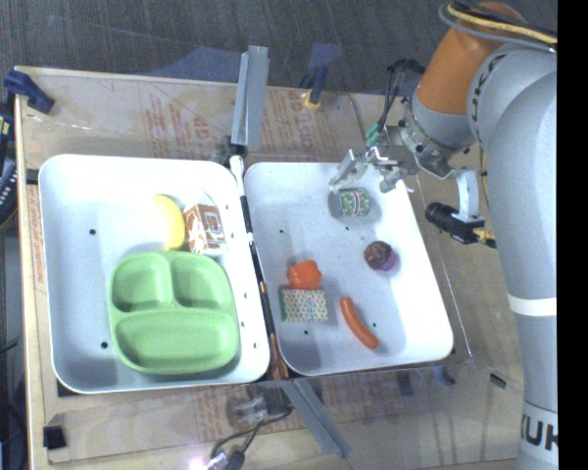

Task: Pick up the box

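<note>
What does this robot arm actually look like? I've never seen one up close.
The arm is thick, smooth and rounded, mostly light grey, with an orange band above the wrist. A pale ring circles its lower section, and dark letters show near the bottom. At its tip sits a small metal gripper, silvery and angular. Thin dark and green cables run along the wrist, and a black fitting sticks out beside it.

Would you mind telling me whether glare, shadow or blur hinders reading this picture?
In the camera view, light is even and soft; the white bins look bright but keep their edges. A small glare spot sits on the bench's front edge. The small can under the tool is soft, its label unreadable.
</note>
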`<state>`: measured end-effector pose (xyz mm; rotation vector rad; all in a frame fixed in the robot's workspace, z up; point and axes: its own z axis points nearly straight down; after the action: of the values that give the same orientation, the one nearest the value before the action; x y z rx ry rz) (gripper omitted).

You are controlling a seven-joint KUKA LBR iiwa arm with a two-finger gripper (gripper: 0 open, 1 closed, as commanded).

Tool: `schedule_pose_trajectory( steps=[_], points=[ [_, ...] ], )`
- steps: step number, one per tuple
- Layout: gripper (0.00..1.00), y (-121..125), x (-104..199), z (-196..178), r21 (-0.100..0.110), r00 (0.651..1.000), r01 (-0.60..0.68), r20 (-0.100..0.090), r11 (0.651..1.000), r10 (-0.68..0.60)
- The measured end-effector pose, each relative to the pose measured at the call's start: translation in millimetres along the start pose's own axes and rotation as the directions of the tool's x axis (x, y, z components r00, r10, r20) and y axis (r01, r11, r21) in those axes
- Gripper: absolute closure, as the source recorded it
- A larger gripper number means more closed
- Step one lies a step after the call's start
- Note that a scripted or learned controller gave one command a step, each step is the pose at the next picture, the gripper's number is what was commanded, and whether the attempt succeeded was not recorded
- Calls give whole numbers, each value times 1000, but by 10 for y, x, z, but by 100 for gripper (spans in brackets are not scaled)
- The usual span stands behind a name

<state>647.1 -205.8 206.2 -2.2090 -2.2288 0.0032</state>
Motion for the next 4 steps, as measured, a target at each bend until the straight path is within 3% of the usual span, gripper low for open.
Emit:
schedule_pose_trajectory(
  steps=[1,2,3,4],
  points=[
    [0,-574,-30,840,-1,992,129,0,992,-129],
    [0,107,-37,746,-4,995,100,0,995,-100],
    [0,-413,396,893,1,996,87,1,996,-87],
    [0,-1193,236,1149,-1,955,298,0,955,-298]
  ],
)
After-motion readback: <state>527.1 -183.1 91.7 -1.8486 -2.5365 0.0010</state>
